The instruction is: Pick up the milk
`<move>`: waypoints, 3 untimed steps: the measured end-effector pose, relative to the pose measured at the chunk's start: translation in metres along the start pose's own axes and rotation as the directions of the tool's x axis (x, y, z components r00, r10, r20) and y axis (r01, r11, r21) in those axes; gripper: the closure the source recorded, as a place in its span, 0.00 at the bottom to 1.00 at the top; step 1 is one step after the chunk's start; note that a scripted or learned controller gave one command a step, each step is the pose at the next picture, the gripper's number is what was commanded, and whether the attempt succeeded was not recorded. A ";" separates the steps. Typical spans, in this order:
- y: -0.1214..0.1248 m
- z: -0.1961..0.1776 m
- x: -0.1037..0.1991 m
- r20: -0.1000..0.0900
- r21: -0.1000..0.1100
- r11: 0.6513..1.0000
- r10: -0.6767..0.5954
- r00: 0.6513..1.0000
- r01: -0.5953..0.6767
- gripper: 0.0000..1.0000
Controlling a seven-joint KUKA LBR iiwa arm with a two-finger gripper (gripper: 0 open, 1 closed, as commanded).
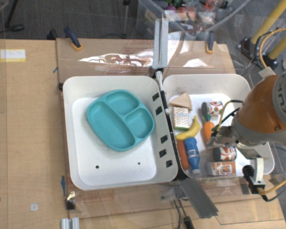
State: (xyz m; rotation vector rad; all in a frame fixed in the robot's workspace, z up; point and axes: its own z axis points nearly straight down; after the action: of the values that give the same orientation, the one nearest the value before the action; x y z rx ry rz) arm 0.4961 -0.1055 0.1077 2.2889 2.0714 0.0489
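Starting on the left, there's bare wooden bench [24, 128], then the left white bin [81, 168] with a teal divided plate [120, 119] sitting in its upper half, tilted a bit on the diagonal.

Over the middle divider, in the right bin [207, 82], things get crowded. Along its left wall, top to bottom, is what looks like the milk [181, 114] – a small carton lying flat with its tan gabled top pointing toward the far rim – then a banana [189, 130] touching its lower edge. Below that a blue bottle [192, 154] lies next to a reddish-orange sausage-looking thing [182, 155]. So the milk is in the right bin's upper left, near the divider, with nothing gripping it.

Further right there's a carrot [208, 130], a small can [214, 108] near the back, and two more red-and-white cans [224, 168] down by the front rim.

The arm [264, 111] comes in from the right, its big orange band hanging over the bin's right side. The gripper [219, 136] sits low among the carrot and the cans, well apart from the milk – the wrist covers it, so I can't tell if it's open or closed.
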 end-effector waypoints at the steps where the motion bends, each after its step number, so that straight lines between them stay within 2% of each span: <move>1: 0.030 -0.076 0.073 0.018 0.062 0.886 0.460 0.888 -0.460 1.00; 2: 0.030 -0.076 0.073 0.018 0.062 0.886 0.459 0.888 -0.460 0.00; 3: -0.004 -0.134 -0.053 0.022 0.060 0.851 0.521 0.853 -0.521 0.00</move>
State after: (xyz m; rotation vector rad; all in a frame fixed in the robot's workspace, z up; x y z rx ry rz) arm 0.4788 -0.1551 0.2423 2.8139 1.3984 -0.0018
